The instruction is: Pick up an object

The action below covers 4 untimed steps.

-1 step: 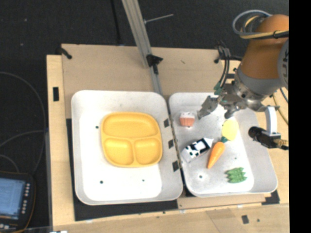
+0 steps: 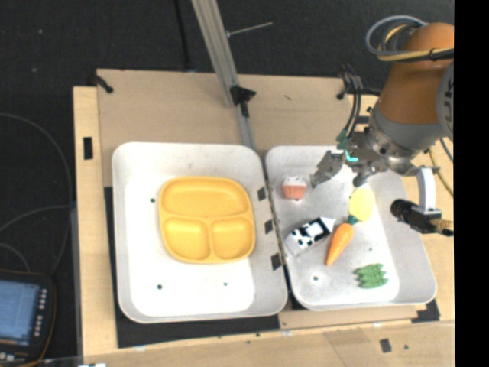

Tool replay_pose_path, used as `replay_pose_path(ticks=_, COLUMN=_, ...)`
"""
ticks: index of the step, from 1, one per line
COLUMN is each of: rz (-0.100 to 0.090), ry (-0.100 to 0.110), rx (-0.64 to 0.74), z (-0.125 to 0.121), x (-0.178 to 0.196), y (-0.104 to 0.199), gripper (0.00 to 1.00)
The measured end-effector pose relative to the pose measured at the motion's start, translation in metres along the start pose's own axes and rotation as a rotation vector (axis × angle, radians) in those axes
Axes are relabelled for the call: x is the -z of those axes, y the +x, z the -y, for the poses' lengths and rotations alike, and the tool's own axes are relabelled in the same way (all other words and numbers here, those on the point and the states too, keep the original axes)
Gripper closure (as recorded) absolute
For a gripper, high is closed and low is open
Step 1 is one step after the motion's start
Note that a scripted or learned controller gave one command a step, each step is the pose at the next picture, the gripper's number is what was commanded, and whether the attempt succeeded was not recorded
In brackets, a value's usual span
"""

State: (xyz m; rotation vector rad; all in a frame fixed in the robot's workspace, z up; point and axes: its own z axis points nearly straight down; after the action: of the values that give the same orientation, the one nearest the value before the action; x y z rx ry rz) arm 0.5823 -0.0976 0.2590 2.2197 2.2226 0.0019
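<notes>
Camera view: two shallow white bins side by side on a tan bench. The left white bin carries a yellow three-compartment plastic tray at centre frame. The right white bin holds the loose items: a small pink-and-white cupcake-like toy at its upper left, a black-and-white block toy near its left wall, an orange plastic carrot lying at a slant in the middle, a pale yellow lemon-shaped toy touching the carrot's top end, and a green leafy toy at the lower right. The grey-and-orange arm enters from upper right; the two-finger gripper hangs over the bin's upper part, fingers spread wide with nothing between them. Judgement: approach stage, no grasp yet. Nearest candidates are the cupcake toy and the lemon; the next move calls for centring over one, descending, then closing.
</notes>
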Motion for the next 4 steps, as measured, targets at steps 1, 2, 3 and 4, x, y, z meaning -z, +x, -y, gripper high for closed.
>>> replay_pose_path(ticks=1, rz=0.002, ry=0.005, rx=-0.003, z=-0.001, x=-0.059, y=-0.01, gripper=0.0)
replay_pose_path(ticks=2, rz=0.002, ry=0.005, rx=-0.004, z=-0.007, x=-0.106, y=-0.008, gripper=0.0)
replay_pose_path(ticks=3, rz=0.002, ry=0.005, rx=-0.003, z=-0.006, x=-0.158, y=-0.01, gripper=0.0)
replay_pose_path(ticks=4, rz=0.001, ry=-0.002, rx=-0.009, z=-0.008, x=-0.144, y=-0.01, gripper=1.0)
